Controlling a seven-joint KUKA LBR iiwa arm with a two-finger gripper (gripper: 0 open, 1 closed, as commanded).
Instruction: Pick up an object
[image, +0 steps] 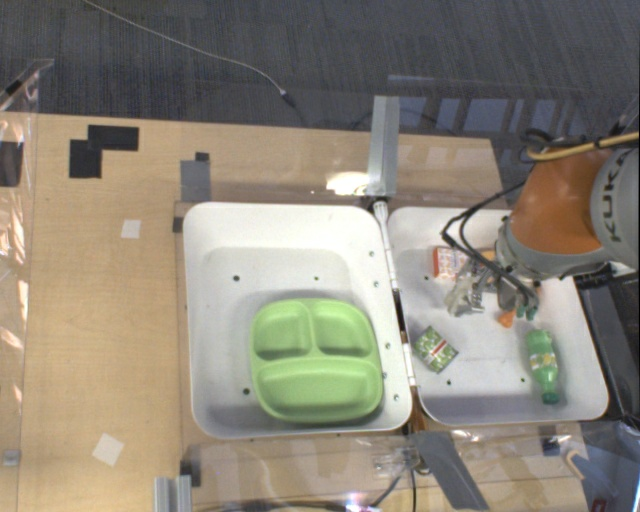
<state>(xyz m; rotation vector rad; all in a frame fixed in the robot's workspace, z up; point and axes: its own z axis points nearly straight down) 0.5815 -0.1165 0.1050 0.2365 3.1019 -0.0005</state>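
My gripper (478, 296) hangs low over the middle of the right bin (480, 395), below the arm's orange band. A small red and white box (447, 262) lies just to its upper left. A small orange piece (507, 319) sits close by its lower right side. A green patterned packet (435, 348) lies nearer the bin's left wall, and a green bottle (543, 365) rests lengthwise toward the right wall. Nothing shows as lifted off the bin floor.
The left bin (215, 250) holds a green divided plate (316, 358) in its front half. A metal post (384, 150) stands at the back where the two bins meet. Black cables loop beside the wrist above the red and white box.
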